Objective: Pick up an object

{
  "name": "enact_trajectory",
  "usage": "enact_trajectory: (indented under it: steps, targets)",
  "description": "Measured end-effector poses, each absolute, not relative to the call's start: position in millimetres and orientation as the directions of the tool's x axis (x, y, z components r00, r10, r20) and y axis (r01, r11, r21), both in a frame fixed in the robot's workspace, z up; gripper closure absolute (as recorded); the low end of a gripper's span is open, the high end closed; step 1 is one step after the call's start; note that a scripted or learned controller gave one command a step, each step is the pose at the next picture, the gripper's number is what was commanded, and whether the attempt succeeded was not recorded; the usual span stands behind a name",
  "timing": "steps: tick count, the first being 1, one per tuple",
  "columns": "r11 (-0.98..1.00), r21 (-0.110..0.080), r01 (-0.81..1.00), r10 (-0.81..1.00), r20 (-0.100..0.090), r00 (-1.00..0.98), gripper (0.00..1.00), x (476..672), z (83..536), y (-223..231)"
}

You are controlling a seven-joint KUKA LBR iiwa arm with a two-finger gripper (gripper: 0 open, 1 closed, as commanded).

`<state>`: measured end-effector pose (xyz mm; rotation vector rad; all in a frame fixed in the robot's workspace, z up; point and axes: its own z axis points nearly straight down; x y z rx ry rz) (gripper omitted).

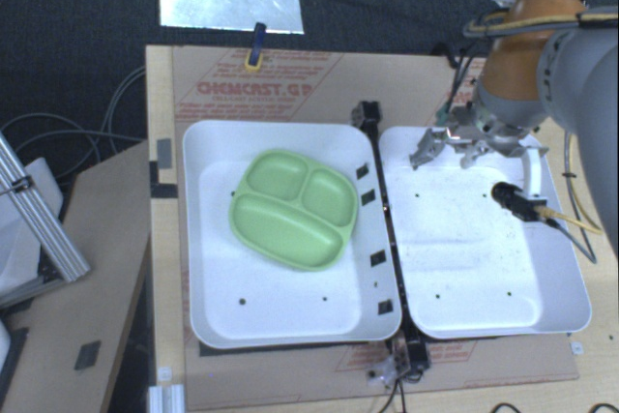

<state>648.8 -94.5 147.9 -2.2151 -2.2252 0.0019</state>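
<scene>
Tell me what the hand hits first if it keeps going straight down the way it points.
Probably the bare floor of the right bin. The hand sits over its far edge with nothing under it; its height above is unclear.

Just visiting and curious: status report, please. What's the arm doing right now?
Gripper over right bin, far end, jaws open, holding nothing. Green divided plate lies flat in left bin, untouched. Nothing in the way.
</scene>
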Motion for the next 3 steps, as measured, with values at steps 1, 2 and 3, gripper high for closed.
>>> enact_trajectory:
  steps: [1,2,3]
  targets:
    - [0.006,0.001,1.0,1.0,-0.001,-0.006,0.0,657.7,103.6,-92.7]
    - [0.006,0.001,1.0,1.0,0.0,-0.006,0.0,658.4,84.5,-92.3]
    - [0.008,0.005,1.0,1.0,0.0,-0.008,1.0,659.7,96.5,-92.1]
